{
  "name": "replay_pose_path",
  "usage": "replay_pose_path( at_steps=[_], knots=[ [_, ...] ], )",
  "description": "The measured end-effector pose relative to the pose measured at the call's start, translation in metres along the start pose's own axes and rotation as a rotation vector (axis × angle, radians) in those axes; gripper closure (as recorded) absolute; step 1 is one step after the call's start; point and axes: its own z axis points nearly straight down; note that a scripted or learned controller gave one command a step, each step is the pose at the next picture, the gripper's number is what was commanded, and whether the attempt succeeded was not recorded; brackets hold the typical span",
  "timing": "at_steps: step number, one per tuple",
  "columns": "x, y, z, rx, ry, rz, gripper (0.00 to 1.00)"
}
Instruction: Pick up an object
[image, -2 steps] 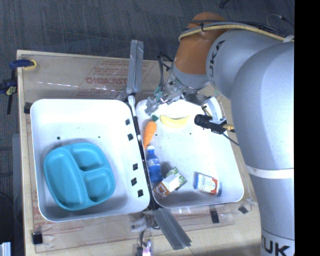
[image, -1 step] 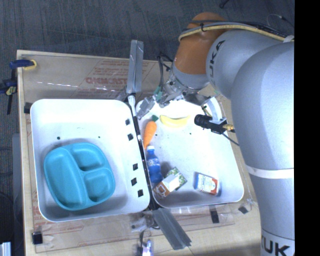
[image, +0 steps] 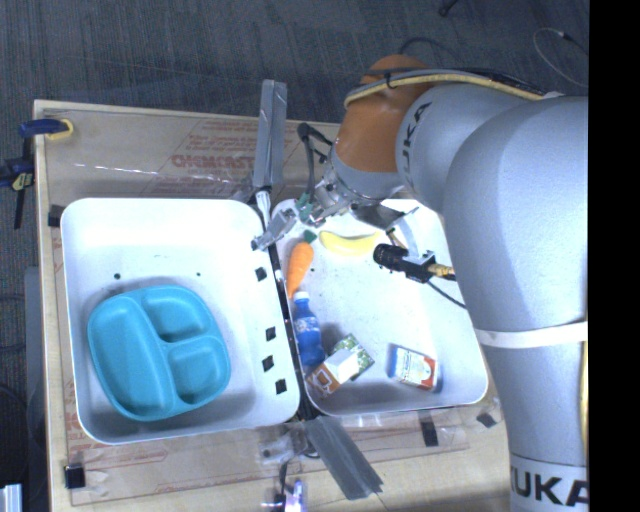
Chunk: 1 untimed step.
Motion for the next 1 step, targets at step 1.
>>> replay_pose_path(
  at_steps=[1],
  knots=[
    [0.0001,-0.0132,0.0096,-0.025,0.001,-0.047,0.00]
  ],
)
